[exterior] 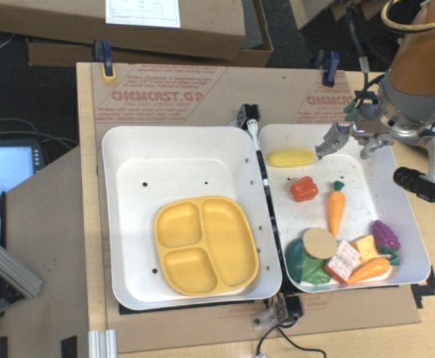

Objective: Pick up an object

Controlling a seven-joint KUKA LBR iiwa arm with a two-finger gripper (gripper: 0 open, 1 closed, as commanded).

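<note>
banana [292, 158]: yellow, lying flat near the far wall of the right bin [407, 230], the nearest thing to the hand and the likeliest pick.
hand [348, 144]: hovers over the far end of the right bin, just right of the banana, fingers spread apart with nothing between them.
risk, aim: the hand is beside the banana, not over it; a straight drop from here probably closes on bare bin floor.
risk, wall: the banana sits close to the far wall, so one finger may strike the rim or jam between wall and fruit.
risk, slip: the banana is low and rounded; fingers closing across it could squeeze it out sideways.
tomato [304, 189]: red, just in front of the banana, apart from it; a push on the banana could roll it.
carrot [336, 209]: orange, lying lengthwise mid-bin, well clear of the hand.
pile [344, 256]: grapes, cheese and other toy foods crowded in the near corner, touching; a grasp there could catch two things or none.
tray [206, 245]: yellow, divided, in the left bin [127, 155], well apart from the hand.
counter [165, 95]: carries both bins side by side.
</note>
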